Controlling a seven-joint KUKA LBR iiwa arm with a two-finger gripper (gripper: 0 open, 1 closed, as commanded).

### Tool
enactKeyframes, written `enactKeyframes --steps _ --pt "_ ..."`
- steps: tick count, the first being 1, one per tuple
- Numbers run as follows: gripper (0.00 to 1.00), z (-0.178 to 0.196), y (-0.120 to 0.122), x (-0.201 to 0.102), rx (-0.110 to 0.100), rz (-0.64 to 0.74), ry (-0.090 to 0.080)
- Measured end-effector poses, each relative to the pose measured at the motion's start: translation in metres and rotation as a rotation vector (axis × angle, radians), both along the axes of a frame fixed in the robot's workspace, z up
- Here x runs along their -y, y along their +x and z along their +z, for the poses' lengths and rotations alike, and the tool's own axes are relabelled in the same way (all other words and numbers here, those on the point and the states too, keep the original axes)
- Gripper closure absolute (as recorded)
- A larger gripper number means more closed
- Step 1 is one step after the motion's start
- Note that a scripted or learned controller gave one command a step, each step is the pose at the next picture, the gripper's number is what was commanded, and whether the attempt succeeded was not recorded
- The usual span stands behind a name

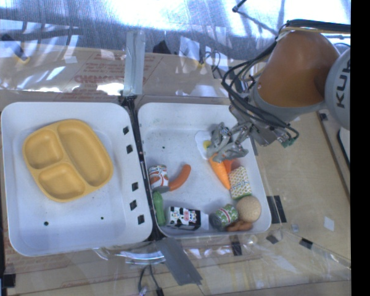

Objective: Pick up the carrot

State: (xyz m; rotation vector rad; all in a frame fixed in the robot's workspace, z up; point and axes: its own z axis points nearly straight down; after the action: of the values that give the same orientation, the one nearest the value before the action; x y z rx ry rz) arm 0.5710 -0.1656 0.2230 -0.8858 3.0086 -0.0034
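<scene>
The orange carrot [221, 172] lies in the right bin [172, 122], near its right wall, with its thick end pointing up toward the gripper. My gripper [225, 148] hangs low over the bin, directly above the carrot's upper end and very close to it or touching it. The metal gripper body hides that tip of the carrot. The arm's orange band [296, 66] sits above and to the right.
Around the carrot are a patterned block [240, 182], a round tan roll [249, 208], a green can [225, 216], a milk carton [186, 217], a green vegetable [158, 205], a red-white can [158, 177], a sausage [179, 176] and a fried egg [203, 145]. A yellow divided plate [66, 159] lies in the left bin [24, 227].
</scene>
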Motion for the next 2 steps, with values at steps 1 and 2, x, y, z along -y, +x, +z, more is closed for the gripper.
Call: enactKeyframes --steps 1,2 --pt "0.00 -0.001 -0.001 0.001 -0.003 -0.001 0.001" --pt "0.00 -0.051 0.010 0.040 -0.009 0.124 0.002"
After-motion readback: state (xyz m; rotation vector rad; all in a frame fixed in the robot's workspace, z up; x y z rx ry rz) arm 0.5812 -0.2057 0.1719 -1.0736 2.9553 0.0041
